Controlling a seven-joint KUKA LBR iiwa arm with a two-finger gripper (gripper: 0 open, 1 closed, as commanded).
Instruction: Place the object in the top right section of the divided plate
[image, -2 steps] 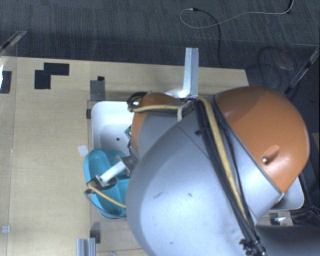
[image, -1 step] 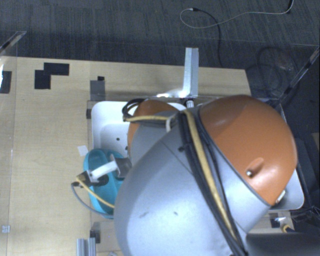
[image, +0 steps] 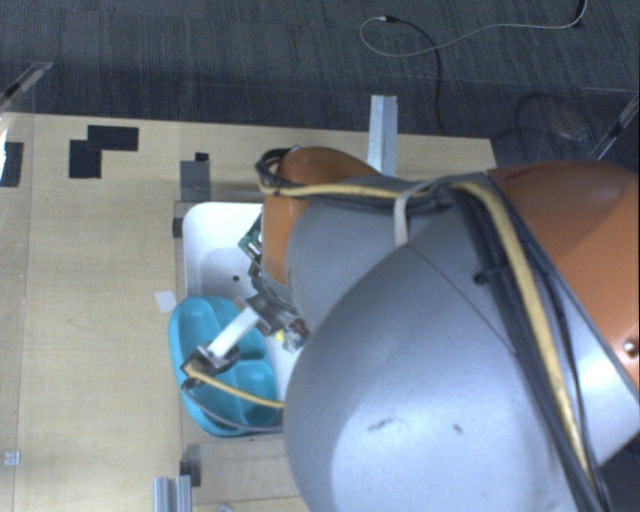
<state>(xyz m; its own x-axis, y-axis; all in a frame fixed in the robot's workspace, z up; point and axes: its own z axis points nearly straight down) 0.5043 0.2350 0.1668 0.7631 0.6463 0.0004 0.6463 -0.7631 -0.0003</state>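
One arm covers most of the bench, and beside it one white bin is in view, with one plate in it. The plate is bright blue and rounded, with raised ridges splitting it into sections. It lies at the bin's near left corner, its rim up against the left wall and its right side hidden under the arm. The gripper hangs over the plate's far edge; I cannot tell whether it is open or closed.
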